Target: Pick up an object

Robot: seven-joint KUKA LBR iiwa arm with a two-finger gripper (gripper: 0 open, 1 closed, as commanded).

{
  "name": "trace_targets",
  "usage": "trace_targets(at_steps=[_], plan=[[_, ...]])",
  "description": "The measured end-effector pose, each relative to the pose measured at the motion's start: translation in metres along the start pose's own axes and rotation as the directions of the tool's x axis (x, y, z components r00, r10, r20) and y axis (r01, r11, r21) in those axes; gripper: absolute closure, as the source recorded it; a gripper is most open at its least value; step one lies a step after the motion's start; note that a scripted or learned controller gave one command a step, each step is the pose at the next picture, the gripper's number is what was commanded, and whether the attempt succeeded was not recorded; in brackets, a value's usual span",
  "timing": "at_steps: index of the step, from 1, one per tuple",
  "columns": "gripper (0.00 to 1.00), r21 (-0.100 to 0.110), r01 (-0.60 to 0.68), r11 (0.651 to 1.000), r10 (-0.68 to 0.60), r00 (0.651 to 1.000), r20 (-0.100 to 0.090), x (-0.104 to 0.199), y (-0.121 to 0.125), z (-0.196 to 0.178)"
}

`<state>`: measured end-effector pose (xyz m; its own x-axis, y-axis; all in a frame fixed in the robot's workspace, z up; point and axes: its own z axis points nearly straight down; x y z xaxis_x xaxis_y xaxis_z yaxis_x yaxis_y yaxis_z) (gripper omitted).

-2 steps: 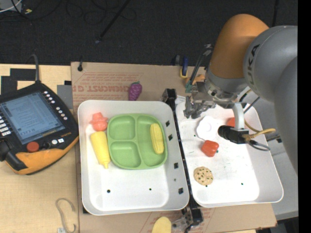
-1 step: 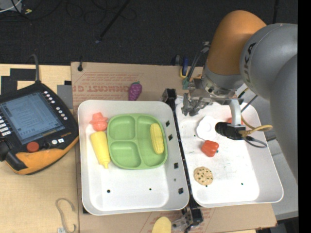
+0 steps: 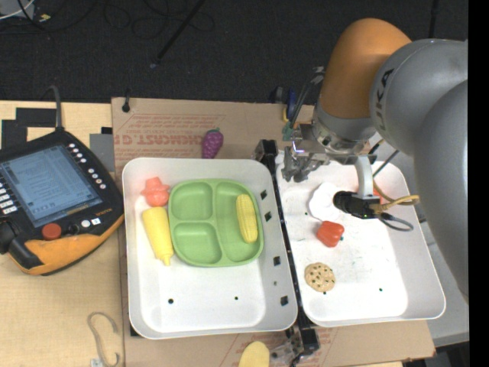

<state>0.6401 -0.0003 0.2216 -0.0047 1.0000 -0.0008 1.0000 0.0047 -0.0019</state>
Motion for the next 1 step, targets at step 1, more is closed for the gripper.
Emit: trace_targets(at_steps=[1], plan=[[1.0, 0.001, -0.005, 1.0, 0.005, 1.0, -0.001, -0.008, -0.0116, -0.0151]])
